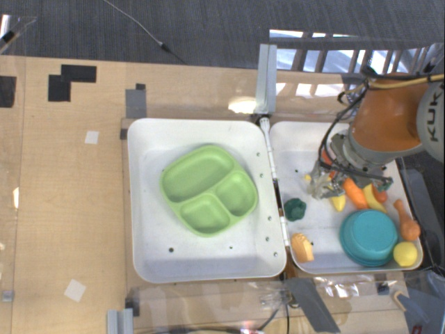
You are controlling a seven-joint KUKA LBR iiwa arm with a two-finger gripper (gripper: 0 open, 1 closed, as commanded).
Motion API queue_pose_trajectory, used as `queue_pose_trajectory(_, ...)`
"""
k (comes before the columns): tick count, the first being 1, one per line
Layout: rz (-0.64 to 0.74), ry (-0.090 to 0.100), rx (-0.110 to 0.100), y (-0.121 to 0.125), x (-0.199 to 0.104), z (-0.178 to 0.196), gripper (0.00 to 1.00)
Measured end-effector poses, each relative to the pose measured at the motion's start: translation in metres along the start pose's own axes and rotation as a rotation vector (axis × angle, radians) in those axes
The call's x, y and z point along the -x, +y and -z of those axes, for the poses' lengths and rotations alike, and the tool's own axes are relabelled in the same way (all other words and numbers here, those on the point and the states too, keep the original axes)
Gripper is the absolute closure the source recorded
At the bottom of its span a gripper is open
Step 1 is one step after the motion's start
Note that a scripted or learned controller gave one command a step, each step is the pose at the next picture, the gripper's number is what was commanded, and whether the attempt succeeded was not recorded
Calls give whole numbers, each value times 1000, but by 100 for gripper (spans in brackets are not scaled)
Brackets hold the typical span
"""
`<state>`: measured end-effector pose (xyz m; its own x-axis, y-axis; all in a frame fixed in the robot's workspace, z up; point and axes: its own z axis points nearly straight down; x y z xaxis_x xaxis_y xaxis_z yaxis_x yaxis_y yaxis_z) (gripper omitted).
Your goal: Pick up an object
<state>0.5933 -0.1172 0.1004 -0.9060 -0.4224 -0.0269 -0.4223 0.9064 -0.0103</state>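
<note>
Our claw [325, 184] hangs low in the right bin [300, 139]; its grip we cannot tell. Orange carrot [355, 193] just right, dark green piece [295, 209] below-left.

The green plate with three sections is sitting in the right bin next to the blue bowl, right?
Not quite. The camera view shows the green plate lying in the left bin, by itself. The blue bowl is in the right bin, among the toy foods, under the arm.
</note>
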Motion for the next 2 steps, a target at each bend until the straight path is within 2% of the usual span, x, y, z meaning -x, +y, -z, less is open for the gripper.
queue_pose_trajectory(1,136,5,0,13,44,148,100)
queue_pose_trajectory(2,149,29,18,52,-51,28,100)
